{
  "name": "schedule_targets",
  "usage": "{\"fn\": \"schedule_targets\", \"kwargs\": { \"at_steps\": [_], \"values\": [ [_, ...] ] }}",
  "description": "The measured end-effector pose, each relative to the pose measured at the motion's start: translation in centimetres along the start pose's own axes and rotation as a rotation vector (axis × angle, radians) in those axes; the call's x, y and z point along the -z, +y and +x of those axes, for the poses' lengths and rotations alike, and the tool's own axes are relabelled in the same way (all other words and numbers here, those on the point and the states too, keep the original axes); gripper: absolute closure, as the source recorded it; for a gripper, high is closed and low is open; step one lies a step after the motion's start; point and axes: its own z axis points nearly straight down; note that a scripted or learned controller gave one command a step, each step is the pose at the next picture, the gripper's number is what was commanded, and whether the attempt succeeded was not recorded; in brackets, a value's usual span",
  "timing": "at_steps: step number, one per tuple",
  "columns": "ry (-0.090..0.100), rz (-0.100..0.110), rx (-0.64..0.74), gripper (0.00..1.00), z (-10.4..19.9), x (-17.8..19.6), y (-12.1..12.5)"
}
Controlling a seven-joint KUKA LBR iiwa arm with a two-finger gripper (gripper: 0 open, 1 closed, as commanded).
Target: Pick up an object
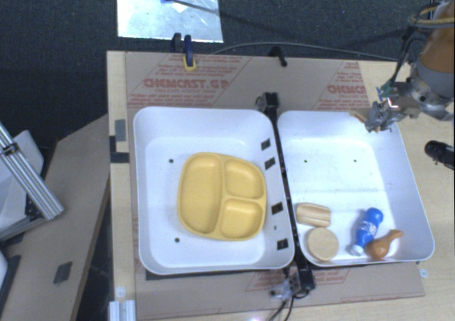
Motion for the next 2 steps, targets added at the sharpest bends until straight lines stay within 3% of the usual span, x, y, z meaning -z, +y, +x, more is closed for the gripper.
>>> {"fn": "schedule_targets", "kwargs": {
  "at_steps": [2],
  "values": [
    [0.003,0.006,0.004,1.00,9.5,1.0,-4.9]
  ]
}}
